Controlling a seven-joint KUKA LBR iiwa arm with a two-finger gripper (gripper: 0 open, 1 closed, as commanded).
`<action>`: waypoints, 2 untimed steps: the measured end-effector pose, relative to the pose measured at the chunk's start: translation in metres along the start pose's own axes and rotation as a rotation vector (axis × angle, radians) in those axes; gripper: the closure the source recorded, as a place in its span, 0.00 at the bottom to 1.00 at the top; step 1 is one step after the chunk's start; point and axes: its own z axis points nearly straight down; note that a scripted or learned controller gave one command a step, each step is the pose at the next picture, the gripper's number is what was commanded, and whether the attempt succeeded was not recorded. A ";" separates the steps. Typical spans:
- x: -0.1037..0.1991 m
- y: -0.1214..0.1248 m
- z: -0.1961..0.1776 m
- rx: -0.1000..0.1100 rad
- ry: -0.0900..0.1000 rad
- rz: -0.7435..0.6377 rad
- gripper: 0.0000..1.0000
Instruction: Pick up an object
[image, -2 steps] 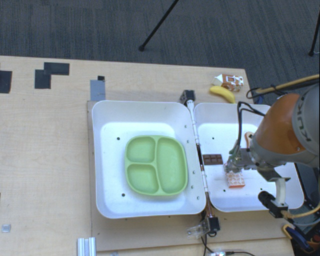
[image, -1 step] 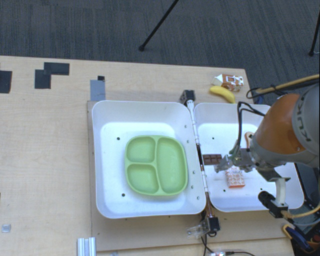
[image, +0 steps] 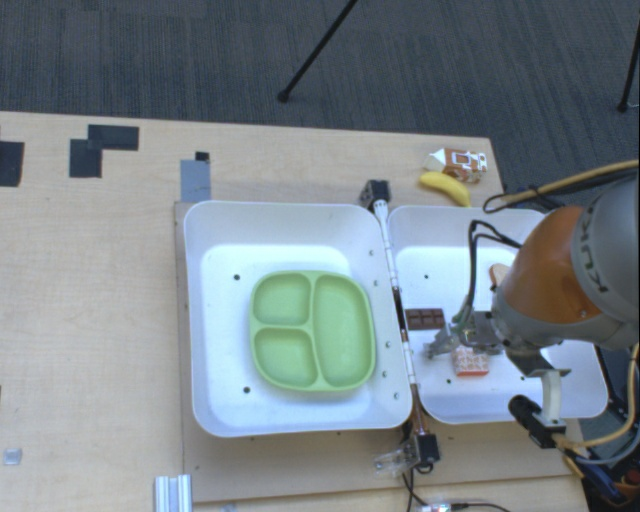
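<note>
In the right bin (image: 430, 270), my gripper (image: 459, 342) hangs low over the floor at the end of the grey arm with the orange band (image: 545, 275). A small red and white packet (image: 471, 364) lies right under and just in front of it; whether the two touch I cannot tell. To the gripper's left, a brown chocolate bar (image: 424, 319) lies flat near the bin's left wall. An orange object (image: 497, 275) peeks out from behind the arm at the bin's back.
The left bin (image: 215, 300) holds a green divided plate (image: 312, 331). Behind the right bin, a yellow banana (image: 445, 187) and a small snack packet (image: 461, 160) lie on the bench. Cables run along the bins' shared wall (image: 392, 290).
</note>
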 end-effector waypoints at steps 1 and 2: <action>0.000 0.003 -0.013 -0.007 0.001 -0.001 1.00; 0.001 0.003 -0.012 -0.006 0.001 -0.002 0.00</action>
